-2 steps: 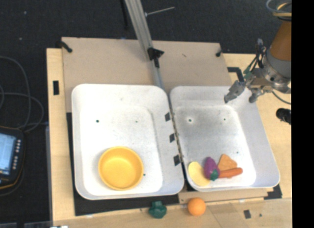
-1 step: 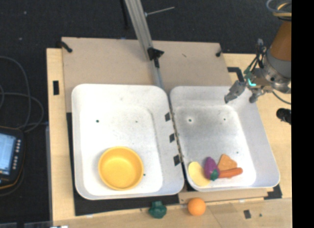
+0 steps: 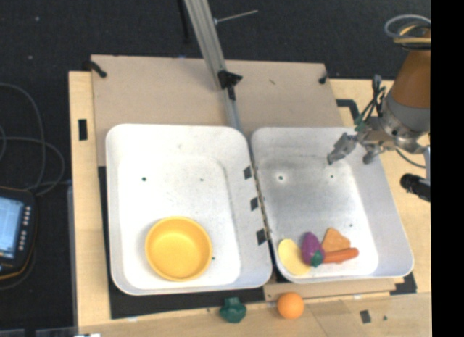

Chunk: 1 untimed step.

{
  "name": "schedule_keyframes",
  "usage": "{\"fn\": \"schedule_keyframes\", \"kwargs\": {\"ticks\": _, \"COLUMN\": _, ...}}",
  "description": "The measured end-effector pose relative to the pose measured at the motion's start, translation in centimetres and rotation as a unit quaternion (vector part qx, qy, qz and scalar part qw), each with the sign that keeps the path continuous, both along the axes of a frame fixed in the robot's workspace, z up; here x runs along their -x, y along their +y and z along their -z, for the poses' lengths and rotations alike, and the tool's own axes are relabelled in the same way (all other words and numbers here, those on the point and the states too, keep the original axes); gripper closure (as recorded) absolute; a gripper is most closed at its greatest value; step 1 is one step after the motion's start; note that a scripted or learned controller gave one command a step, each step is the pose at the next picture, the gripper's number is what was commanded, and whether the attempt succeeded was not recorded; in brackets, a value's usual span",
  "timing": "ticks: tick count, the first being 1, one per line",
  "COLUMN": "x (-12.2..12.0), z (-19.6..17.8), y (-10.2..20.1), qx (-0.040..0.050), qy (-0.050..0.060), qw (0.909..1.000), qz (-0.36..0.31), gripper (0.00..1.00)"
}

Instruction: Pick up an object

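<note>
Spread apart and holding nothing, my two fingers hang over the far right part of the right bin (image 3: pixel 377 205); my gripper (image 3: pixel 354 148) sits just inside its far rim, with my orange band (image 3: pixel 412 82) above it at the right edge.

Nearest the camera, on the bench in front of the bins, lie an orange ball (image 3: pixel 290 305) and a small green thing (image 3: pixel 233 310), too small to make out.

Next, in the near corner of my bin, the toys huddle together: a pale yellow piece (image 3: pixel 289 254), a purple one (image 3: pixel 310 246) with a green end, a carrot (image 3: pixel 339 256) and a tan wedge (image 3: pixel 334 240). The carrot is slim and orange, its long axis running left to right. The purple piece covers part of the yellow one. All lie well apart from my fingers.

In the left bin (image 3: pixel 130 154) a yellow bowl (image 3: pixel 178 248) sits upright near the front.

Farther off, a grey pole (image 3: pixel 206 35) slants away, cut off at the top
</note>
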<state>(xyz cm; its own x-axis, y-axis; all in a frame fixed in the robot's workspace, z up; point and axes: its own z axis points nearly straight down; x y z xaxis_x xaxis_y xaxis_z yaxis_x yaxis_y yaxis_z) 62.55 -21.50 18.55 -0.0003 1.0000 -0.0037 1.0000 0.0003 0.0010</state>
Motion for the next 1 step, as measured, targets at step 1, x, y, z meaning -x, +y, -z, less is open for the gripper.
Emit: {"fn": "schedule_keyframes", "kwargs": {"ticks": 1, "x": -0.55, "z": 4.46, "y": -0.48, "qx": -0.0004, "qy": 0.002, "qw": 1.0000, "qz": 0.000, "gripper": 0.00}}
